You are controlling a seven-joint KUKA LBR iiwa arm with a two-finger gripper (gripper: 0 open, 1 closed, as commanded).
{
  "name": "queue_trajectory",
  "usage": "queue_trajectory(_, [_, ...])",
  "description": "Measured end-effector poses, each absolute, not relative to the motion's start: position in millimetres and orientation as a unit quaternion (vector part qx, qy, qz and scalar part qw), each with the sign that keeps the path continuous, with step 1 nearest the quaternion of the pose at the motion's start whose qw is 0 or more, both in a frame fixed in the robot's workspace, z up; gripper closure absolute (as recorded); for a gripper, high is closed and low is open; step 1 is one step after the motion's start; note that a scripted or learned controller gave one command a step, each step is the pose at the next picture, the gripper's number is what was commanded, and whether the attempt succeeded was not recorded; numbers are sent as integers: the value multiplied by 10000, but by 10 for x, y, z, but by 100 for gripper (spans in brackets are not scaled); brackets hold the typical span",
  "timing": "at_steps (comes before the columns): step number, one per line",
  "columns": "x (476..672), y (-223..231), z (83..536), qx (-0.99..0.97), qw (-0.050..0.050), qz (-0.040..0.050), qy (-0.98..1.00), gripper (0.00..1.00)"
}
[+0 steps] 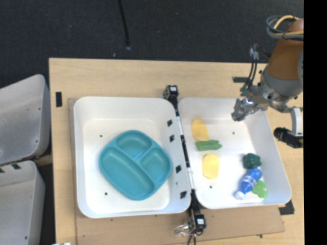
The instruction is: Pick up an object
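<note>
The right bin (265, 137) holds several small objects: a yellow piece (200, 129) at the upper left, a green strip (208, 145) just below it, a second yellow piece (210, 166), a dark green lump (251, 161), a blue bottle-like toy (249, 182) and a light green piece (260, 189). My gripper (240, 112) hangs over the bin's far edge, above and to the right of the upper yellow piece. Nothing shows between its fingers, and their spacing is unclear from this angle.
The left bin (84, 137) carries a teal divided plate (135, 163). A black clip (170, 92) sits at the top of the seam between the bins. A grey chair (20, 121) stands left of the bench. The arm (283, 65) enters from the right.
</note>
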State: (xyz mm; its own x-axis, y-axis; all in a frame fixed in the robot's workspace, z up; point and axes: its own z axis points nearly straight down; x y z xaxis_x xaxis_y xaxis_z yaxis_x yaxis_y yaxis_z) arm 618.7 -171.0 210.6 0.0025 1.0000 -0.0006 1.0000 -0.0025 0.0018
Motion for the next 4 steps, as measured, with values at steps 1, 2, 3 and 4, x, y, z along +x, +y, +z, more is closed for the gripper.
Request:
queue_trajectory(1, [6192, -1724, 2494, 7058, 12, 5, 7084, 100])
queue_trajectory(2, [6151, -1189, 2496, 7068, 10, -4, 7074, 100])
queue_trajectory(3, [6022, -725, 2387, 7068, 10, -5, 7074, 100])
queue_trajectory(4, [5806, -209, 2414, 7063, 2, -1, 7079, 100])
